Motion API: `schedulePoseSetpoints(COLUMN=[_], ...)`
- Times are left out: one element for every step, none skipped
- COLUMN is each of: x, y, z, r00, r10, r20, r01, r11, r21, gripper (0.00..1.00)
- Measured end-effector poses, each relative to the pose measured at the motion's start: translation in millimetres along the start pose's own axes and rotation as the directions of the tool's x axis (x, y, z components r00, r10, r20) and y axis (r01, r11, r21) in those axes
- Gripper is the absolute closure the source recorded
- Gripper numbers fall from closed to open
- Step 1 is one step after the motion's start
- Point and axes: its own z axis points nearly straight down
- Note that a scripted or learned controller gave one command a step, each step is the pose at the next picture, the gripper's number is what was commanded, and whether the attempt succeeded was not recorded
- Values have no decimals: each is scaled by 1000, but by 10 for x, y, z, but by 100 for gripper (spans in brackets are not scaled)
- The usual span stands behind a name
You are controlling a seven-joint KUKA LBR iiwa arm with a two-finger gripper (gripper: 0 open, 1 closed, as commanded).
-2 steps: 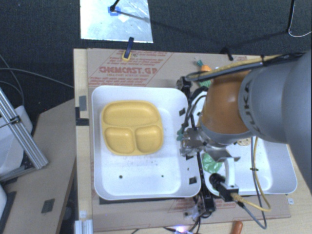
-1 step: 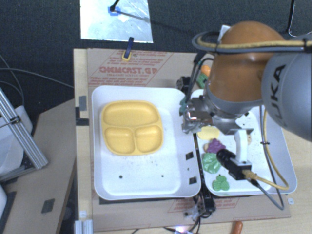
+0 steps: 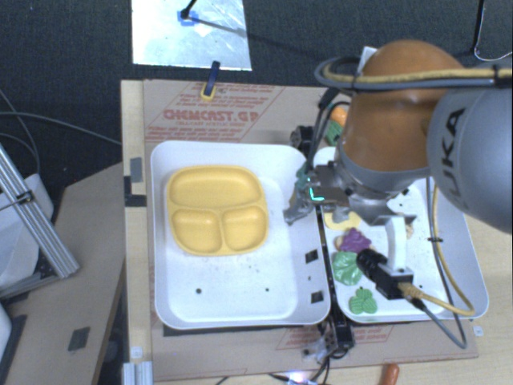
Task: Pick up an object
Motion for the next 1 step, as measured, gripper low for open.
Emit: schedulePoseSetpoints(x=[2], y=[8], z=[-109], r00=[1000], r10=[-5], r20=[-1], r01=[5], r11=[1000], r21=[-2], gripper=[100])
